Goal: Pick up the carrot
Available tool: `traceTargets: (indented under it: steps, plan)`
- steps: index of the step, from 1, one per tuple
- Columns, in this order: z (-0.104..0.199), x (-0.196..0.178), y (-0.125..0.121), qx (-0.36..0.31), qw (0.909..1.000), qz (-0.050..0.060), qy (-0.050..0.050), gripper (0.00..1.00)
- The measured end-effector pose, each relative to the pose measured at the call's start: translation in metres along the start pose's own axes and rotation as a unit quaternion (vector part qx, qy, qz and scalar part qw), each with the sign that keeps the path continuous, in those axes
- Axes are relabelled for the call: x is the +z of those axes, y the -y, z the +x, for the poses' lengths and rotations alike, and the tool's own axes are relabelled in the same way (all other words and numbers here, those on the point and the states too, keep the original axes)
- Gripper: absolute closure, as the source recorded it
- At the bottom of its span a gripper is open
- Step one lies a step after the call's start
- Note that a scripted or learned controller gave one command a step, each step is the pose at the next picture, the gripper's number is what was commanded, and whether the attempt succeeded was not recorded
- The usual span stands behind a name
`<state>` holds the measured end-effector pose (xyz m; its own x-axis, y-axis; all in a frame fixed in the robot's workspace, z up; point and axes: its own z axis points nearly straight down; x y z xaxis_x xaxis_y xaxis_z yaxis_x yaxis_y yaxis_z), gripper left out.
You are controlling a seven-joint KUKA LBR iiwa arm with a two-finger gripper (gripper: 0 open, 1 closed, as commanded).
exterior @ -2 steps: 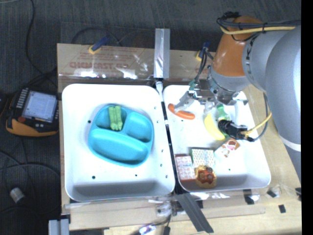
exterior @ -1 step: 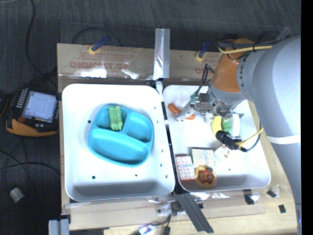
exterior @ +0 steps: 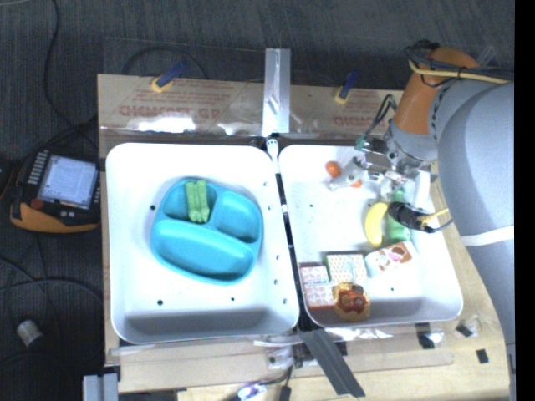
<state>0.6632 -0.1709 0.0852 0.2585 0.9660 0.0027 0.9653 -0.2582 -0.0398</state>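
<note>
The carrot (exterior: 333,170) is a small orange piece lying near the far edge of the right bin (exterior: 435,303), close to the divider between the two bins. My gripper (exterior: 358,172) reaches in from the right and hangs low just right of the carrot, very near it. Nothing can be made out in its grasp. The arm's orange band (exterior: 415,107) and grey body rise behind it at the right.
A yellow banana (exterior: 375,222) and a green item (exterior: 398,225) lie right of the bin's middle. Small printed packets (exterior: 345,267) and a red-brown item (exterior: 351,301) sit along the near side. The left bin (exterior: 134,307) holds a blue divided plate (exterior: 209,245) with a green vegetable (exterior: 196,200).
</note>
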Motion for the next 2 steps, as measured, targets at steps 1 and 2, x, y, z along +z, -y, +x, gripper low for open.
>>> traceTargets:
  steps: [1, 2]
  plan:
    - [0.032, -0.002, 0.004, -0.130, 0.9913, -0.019, 0.008, 0.00]
    - [0.033, -0.013, 0.005, -0.131, 0.9913, -0.015, 0.008, 1.00]
